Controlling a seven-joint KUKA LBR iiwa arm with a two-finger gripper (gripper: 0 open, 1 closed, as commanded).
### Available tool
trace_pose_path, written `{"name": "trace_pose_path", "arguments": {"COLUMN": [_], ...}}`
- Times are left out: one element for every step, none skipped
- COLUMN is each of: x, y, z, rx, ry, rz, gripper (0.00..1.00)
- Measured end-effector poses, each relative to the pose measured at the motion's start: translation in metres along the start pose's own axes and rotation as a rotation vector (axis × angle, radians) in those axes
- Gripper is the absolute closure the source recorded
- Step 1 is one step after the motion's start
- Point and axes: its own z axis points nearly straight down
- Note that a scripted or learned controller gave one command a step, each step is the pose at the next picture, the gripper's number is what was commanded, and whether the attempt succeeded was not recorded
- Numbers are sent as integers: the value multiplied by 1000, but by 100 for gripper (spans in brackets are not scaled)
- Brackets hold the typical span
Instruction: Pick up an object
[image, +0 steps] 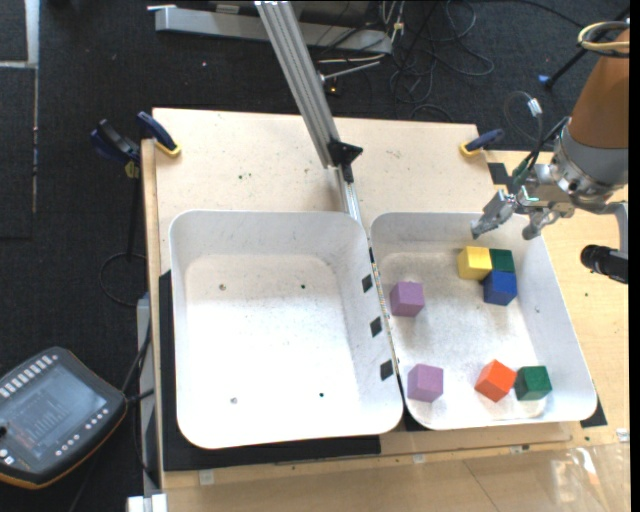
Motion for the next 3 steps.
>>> {"name": "trace_pose_path", "arguments": {"x": [0, 4, 9], "y": [0, -1, -3], "z": [-3, 61, 119], "rx": [-3, 2, -7], "ry": [-1, 0, -6], "rz": [-1, 1, 0], "gripper": [0, 0, 0]}}
